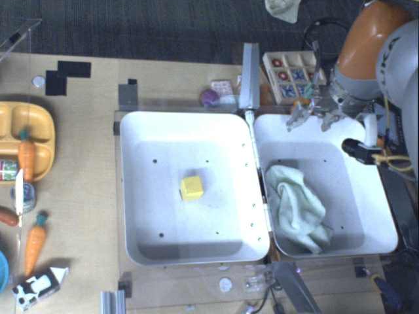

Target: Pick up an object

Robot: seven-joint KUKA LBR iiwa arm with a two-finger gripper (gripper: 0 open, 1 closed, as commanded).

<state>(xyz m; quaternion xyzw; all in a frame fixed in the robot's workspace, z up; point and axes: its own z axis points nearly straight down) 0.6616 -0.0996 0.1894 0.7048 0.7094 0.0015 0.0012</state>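
The robot has two white bins in front of it. The left bin (137, 175) has one small yellow block (192, 188) lying near its middle. The right bin (366, 195) has a pale green cloth (298, 208) bunched up at about 7 o'clock, close to the wall between the bins.

The gripper (313, 115) hangs at the 12 o'clock edge of the right bin, up near its back rim. Its two fingers are spread apart and nothing sits between them. So the jaws are let go and hold nothing.

The block is well apart from the gripper, off at about 8 o'clock from it, over in the other bin. The cloth is nearer, at about 6 o'clock from the gripper, but the two are not touching.

I think the job has hardly started. Nothing is lifted yet. Both things lie flat on the bin floors. What is left is nearly all of it: the arm must go over one thing, come down, squeeze it and lift it up. The cloth looks like the closer pick. The block is small, so the fingers would need to line up well.
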